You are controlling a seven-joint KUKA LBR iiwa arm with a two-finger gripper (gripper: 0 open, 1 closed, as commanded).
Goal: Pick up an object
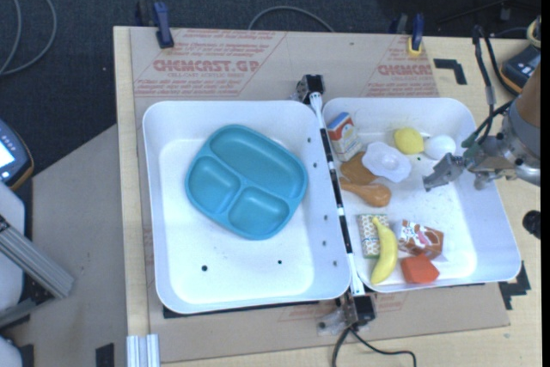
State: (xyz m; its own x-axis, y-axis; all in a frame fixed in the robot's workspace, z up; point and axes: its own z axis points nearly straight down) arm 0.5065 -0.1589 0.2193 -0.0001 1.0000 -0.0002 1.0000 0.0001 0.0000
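Seen from above at a slant, a grey robot arm reaches in from the right over the right bin, one of two shallow white bins set side by side on a bench. Its gripper hangs low over a bare patch of the bin floor, well clear of the toys, with its dark fingers close together and nothing between them. Any of the small items here could serve the task: a white ball and a lemon lie just beyond the fingertips toward the far wall, a clear plastic cup rests against a brown chicken drumstick nearer the divider, and a small carton stands in the far corner by the divider. Toward the near edge sit a banana, a small packet touching it, a red-and-white wrapper and an orange block. The left bin holds a blue divided plate. The risk from here looks plain: the ball and lemon are round and would likely roll away if a finger clipped them off centre, and the cup and drumstick lie so close that a closing grip might nudge both and catch neither. Descending where the gripper hangs now would probably meet only bare plastic.
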